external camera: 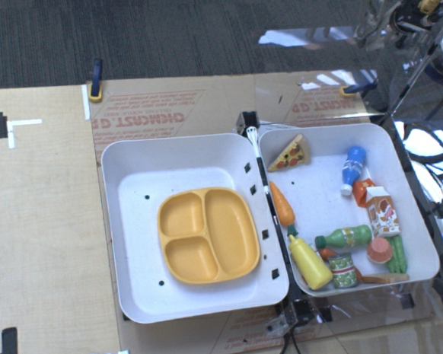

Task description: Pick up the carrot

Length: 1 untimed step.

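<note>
- Carrot (282,203) lies in the right bin (400,167), hard against that bin's left wall, long axis running along the wall, pointed end up-view, thicker end down-view.
- Yellow mustard bottle (308,262) sits just below the carrot; its nozzle is touching or nearly touching the carrot's lower end.
- Pizza slice (288,154) rests up-view of the carrot, near but apart.
- Green bottle (345,237), a small can (343,271), a juice carton (382,213) and a blue-capped bottle (353,167) crowd the lower and right parts of the same bin, clear of the carrot.
- Left bin (127,241) carries a yellow divided plate (208,234).
- Arm hardware is a blur at the upper right corner; the claw's state cannot be told from this view.
- Risk: the wall. One finger needs room between carrot and wall; I judge that gap too tight, so a finger may land on the rim or on the carrot itself.
- Risk: a grasp closing along the carrot's length would likely slip off the taper.
- Risk: a low approach near the thick end may catch the mustard nozzle, dragging the bottle or lifting both.
- Risk: the rounded, smooth-looking carrot may roll along the wall when nudged, leaving the claw closing on nothing.
</note>
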Each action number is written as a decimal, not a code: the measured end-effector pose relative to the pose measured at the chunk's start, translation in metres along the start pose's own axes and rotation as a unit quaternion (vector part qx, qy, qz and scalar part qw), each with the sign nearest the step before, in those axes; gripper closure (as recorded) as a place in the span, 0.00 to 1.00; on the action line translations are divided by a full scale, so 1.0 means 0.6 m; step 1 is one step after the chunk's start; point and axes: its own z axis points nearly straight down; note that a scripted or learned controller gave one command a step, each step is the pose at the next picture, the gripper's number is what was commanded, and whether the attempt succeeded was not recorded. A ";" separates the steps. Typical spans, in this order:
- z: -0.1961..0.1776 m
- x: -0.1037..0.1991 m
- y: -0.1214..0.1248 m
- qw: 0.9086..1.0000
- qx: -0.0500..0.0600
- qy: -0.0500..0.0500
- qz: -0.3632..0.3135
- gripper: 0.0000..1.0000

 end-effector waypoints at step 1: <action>0.000 0.000 0.000 1.000 0.000 0.000 0.000 0.00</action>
